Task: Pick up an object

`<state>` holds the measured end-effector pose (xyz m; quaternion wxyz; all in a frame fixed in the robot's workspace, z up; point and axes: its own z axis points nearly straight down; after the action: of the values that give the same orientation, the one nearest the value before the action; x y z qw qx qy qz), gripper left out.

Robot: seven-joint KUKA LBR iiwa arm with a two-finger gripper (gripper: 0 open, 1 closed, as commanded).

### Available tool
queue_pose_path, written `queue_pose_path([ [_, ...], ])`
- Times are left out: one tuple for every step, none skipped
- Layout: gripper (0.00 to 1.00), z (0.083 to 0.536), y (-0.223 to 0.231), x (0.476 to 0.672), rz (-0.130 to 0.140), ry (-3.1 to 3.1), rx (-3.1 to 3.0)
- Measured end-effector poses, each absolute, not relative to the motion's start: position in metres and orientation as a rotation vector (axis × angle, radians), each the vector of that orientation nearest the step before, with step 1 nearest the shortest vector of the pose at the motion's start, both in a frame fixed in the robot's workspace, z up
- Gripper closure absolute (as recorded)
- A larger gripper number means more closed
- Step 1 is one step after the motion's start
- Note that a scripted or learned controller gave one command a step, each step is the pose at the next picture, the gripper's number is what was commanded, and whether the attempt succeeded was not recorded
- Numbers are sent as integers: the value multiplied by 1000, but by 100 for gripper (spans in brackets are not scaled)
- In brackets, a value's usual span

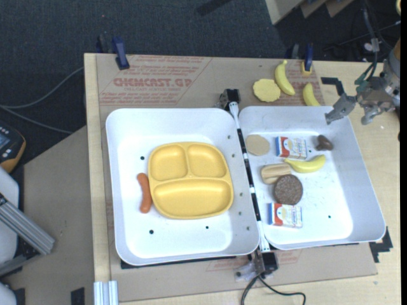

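Nearest worktop edge: milk carton (pixel 284 215) in right bin (pixel 356 196), brown patty (pixel 288 189) just behind it, then bread roll (pixel 275 172), banana (pixel 307 164), second carton (pixel 292 147). Yellow tray (pixel 189 180) and sausage (pixel 144 192) in left bin (pixel 127 145). Gripper (pixel 353 112) over right bin's far right corner, jaws spread, grasping nothing.

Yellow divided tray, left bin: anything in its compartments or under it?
All three compartments of the yellow tray look bare. A sausage lies beside its left edge on the left bin floor, not inside. Whatever is beneath the tray is covered.
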<state>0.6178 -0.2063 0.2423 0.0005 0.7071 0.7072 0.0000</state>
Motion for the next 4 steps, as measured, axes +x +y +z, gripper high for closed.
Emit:
queue_pose_path([
  [0,87,-196,607,-4,2227,2230],
  [100,107,-198,611,4,2218,2219],
  [100,115,-118,571,2,2233,2219],
  [0,115,-123,571,-1,2223,2223],
])
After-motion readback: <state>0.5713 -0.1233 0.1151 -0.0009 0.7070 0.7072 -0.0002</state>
